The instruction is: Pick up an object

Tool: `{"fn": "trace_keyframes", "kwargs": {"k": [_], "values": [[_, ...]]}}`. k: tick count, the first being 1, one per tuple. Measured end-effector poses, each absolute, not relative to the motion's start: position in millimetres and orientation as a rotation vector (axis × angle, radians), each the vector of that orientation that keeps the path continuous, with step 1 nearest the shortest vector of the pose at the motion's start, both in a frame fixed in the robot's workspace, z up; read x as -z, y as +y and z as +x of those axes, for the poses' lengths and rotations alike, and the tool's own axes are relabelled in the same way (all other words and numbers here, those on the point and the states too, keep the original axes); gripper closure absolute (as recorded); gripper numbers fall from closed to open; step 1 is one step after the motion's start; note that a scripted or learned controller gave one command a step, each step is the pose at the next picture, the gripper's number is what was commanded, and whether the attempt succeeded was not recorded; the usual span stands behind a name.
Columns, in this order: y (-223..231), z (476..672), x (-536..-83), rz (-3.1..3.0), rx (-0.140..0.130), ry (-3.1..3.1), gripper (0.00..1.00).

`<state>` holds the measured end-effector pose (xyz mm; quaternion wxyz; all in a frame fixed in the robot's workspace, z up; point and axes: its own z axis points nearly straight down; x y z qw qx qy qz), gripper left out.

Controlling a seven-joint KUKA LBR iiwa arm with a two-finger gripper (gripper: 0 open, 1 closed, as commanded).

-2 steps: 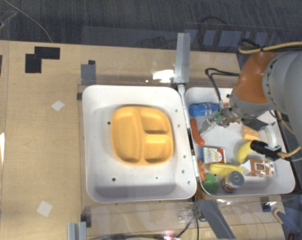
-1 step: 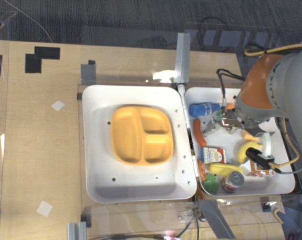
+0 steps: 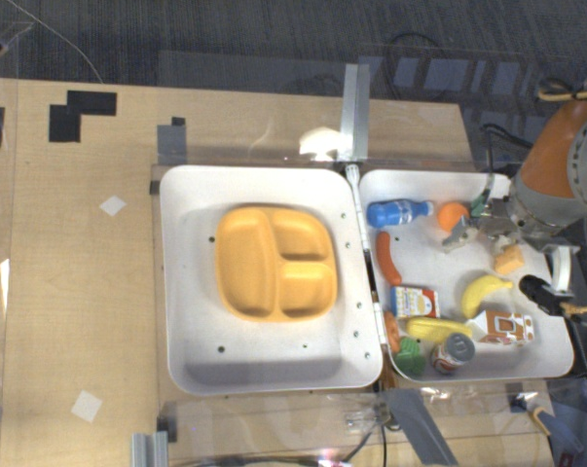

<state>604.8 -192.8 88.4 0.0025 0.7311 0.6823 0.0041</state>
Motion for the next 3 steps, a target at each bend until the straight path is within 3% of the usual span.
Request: {"fn": "trace_keyframes", "kwargs": {"k": [1,2,3], "values": [[-193.5,607.3,-101.5,2.275,-0.013,2.143,1.0],[-193.3,607.1,-101.0,2.276,-0.012,2.144,0.0],[-192.7,609.7,-114.2,2.261,-0.017,2.149,1.0]]}}
